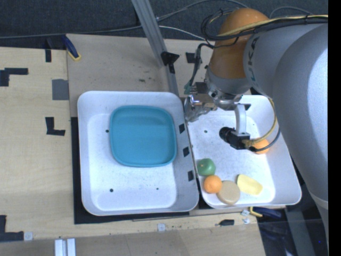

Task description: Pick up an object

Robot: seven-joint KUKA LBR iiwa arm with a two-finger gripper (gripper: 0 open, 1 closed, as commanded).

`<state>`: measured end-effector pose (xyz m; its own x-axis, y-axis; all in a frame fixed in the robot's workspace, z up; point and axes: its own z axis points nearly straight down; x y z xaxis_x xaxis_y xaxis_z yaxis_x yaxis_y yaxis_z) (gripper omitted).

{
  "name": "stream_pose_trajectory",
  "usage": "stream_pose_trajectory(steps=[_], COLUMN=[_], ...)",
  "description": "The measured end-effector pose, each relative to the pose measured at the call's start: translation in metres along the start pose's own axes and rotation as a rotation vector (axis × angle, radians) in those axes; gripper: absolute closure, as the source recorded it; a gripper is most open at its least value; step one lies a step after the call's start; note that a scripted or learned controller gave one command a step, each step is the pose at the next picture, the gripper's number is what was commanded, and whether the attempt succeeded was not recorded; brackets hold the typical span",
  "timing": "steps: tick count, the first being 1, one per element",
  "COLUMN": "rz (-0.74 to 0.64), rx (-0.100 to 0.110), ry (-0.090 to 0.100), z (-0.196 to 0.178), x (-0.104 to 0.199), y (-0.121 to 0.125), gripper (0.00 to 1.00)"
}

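Fruit (212,184) lies at the right bin's (277,196) near edge, the gripper (198,104) above its far-left corner, grasp state unclear.

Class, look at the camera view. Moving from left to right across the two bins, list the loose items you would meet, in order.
Blue plate → green ball → orange ball → tan disc → yellow piece. The first lies in the left bin, the rest in the right bin.
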<state>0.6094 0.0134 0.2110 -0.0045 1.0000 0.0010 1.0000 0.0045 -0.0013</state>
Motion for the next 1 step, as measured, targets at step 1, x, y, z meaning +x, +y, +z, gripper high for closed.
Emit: stream_pose_trajectory(steps=[1], rz=[0.000], rx=[0.000], ry=[0.000], z=[0.0026], x=[0.0585], y=[0.0163], gripper=[1.00])
